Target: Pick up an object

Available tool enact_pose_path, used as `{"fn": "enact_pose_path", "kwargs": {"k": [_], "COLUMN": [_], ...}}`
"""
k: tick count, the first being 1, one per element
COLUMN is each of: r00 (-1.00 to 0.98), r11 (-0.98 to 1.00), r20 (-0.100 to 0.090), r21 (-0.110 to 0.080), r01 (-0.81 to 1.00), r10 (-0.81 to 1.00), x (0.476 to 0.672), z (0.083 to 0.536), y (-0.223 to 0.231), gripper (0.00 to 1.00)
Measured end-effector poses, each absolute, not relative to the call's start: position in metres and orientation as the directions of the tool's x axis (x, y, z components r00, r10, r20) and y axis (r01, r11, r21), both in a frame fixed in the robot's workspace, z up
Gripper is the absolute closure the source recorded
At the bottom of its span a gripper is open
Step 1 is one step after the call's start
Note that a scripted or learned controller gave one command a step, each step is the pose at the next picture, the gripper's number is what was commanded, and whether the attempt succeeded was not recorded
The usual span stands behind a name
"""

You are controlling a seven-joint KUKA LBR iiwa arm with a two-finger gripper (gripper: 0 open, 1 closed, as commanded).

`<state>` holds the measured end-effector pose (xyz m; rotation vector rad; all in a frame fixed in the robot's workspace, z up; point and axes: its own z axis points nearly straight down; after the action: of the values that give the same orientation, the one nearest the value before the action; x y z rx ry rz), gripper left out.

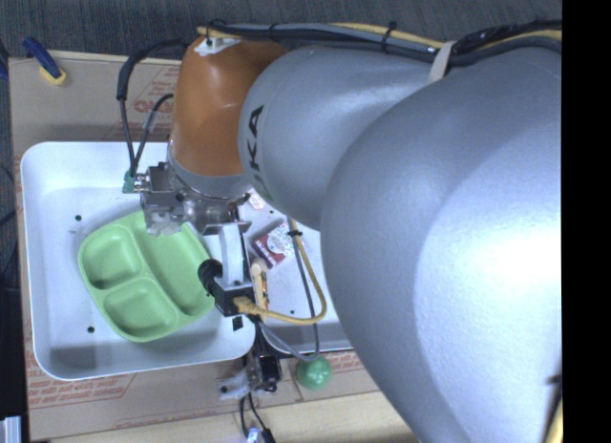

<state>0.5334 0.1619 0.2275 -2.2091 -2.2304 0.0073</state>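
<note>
camera view | green divided tray (pixel 143 284) is seen mid white bin (pixel 43 269), toward its near edge | gripper (pixel 177 210) is poised over the tray's far-right rim | tray body is spread toward the near-left corner from it | grip state cannot be told | red-white packet (pixel 270 243) is seen by the bin's right edge

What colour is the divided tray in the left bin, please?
The divided tray is light green, shown best in the camera view.

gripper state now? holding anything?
Gripper: open or closed cannot be told from this view; it is at the rim of the green divided tray in the left bin.
</note>
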Motion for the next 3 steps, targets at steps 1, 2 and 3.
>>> {"fn": "enact_pose_path", "kwargs": {"k": [1, 2, 3], "r00": [-0.008, -0.015, -0.023], "r11": [0.008, 0.015, 0.023], "r20": [0.002, 0.003, 0.003], "r21": [0.000, 0.000, 0.002], "r01": [1.000, 1.000, 1.000], "r10": [1.000, 1.000, 1.000], "x": [0.476, 0.476, 0.477], "z": [0.268, 0.279, 0.289], "y": [0.217, 0.217, 0.218], "gripper": [1.00, 1.00, 1.00]}}
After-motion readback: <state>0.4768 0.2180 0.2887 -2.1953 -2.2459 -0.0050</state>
